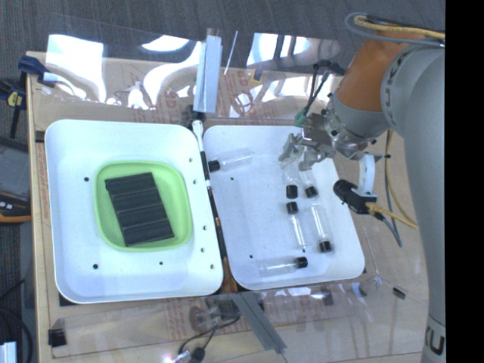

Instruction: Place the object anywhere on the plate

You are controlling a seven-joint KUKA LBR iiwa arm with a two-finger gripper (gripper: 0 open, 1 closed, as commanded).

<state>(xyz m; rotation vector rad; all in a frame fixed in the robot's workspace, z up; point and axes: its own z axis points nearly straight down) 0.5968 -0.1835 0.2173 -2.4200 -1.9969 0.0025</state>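
**Arm over the vial bin, plate waiting in the other**

The green plate point(141, 206) sits in the middle of the left bin point(68, 271), and a dark ribbed rectangular block point(138, 209) lies on it, covering most of its centre at a slight slant.

Everything else is placed from that plate. To its right, across the divider, stands the right bin point(249, 233), where several clear vials with black caps lie loose. The nearest vial point(228, 162) rests at the bin's upper left, just past the plate's upper-right corner. Farther right, two short vials point(292, 200) lie close together near the bin's middle, with a longer vial point(321, 230) beyond them and another long vial point(281, 264) near the bin's lower edge.

The gripper point(302, 151) hangs over the upper right part of that bin, well apart from the plate, at the end of the grey arm with its orange band point(363, 70). Whether its fingers are apart or together cannot be told from this view, and nothing can be seen between them. No vial is on the plate.
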